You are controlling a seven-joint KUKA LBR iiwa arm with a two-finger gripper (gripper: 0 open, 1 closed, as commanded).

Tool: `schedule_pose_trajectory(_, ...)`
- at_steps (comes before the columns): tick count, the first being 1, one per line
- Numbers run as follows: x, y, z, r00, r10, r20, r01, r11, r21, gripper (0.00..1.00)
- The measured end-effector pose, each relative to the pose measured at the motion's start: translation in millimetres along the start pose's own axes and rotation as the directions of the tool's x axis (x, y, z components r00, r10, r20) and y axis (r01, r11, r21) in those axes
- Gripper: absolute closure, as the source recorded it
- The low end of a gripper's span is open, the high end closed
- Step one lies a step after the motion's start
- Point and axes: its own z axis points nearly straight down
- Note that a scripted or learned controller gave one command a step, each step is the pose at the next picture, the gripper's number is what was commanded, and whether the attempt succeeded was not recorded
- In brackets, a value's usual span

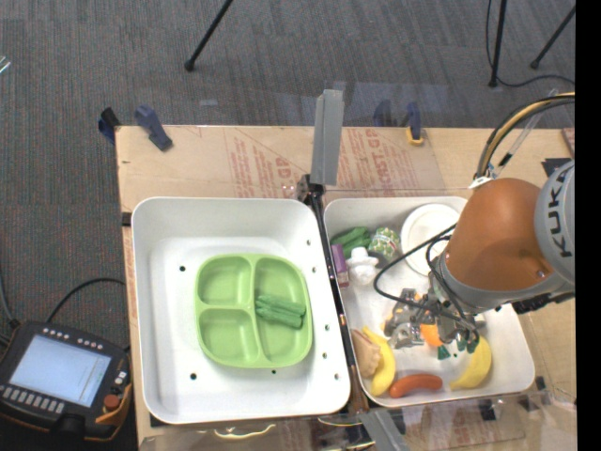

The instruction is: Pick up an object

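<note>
My gripper [420, 324] is low in the right bin [521, 350], below the orange wrist band [498, 233]. It hangs over a small orange piece [430, 334] with green bits [441, 352] beside it. Around it lie a yellow banana [474, 367], a second banana [383, 368], a red sausage [415, 384] and a tan piece [368, 349]. I cannot make out whether anything sits inside the gripper.
The left bin [160, 242] holds a green divided plate [225, 294] with a green bean pod [281, 310] on it. At the back of the right bin are a white plate [424, 228], green items [353, 239] and a small white bottle [362, 269].
</note>
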Motion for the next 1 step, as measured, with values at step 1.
schedule_pose_trajectory(1, -68.3, 20.6, -148.4, 0.990, -0.139, 0.019, 0.138, 0.990, 0.003, 1.00)
